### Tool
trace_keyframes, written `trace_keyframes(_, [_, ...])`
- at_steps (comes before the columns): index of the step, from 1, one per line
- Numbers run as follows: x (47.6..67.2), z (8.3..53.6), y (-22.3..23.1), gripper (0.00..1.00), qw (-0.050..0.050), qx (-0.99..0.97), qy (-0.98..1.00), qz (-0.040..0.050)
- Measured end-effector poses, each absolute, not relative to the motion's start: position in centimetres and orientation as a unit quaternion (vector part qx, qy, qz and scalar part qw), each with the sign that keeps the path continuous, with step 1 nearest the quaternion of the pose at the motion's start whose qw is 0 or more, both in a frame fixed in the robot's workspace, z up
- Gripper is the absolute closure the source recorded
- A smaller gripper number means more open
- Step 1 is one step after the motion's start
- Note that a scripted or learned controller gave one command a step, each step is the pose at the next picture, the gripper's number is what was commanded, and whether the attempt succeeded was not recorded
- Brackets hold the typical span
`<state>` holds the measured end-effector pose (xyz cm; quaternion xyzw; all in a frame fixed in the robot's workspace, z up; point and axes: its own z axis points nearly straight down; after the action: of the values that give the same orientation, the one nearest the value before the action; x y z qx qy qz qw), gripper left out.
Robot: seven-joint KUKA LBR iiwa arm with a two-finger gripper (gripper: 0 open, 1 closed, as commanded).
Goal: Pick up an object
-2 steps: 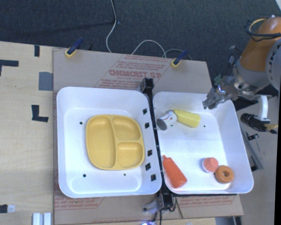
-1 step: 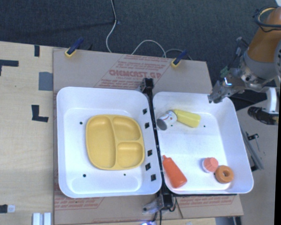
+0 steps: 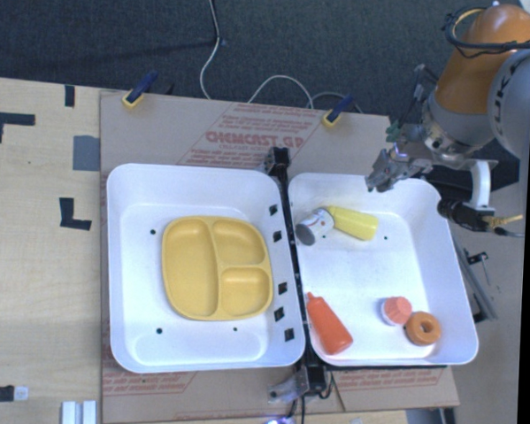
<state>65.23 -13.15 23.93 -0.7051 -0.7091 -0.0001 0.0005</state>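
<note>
Tool (image 3: 379, 180): seen above the far rim of the right bin (image 3: 440, 260); open or closed cannot be told.
Yellow bottle (image 3: 351, 223): laid in that bin, near the tool.
Donut (image 3: 423, 328): set by the bin's near corner.

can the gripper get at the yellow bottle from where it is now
Probably yes. The gripper hangs over the right bin's far edge, and the yellow bottle lies just below it in the view, nothing on top. A small grey piece touches its left end.
</note>
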Motion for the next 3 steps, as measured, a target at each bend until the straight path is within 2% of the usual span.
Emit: trace_keyframes(3, [61.8, 20.8, 2.8, 1.0, 0.002, -0.705, -0.709, 0.0007])
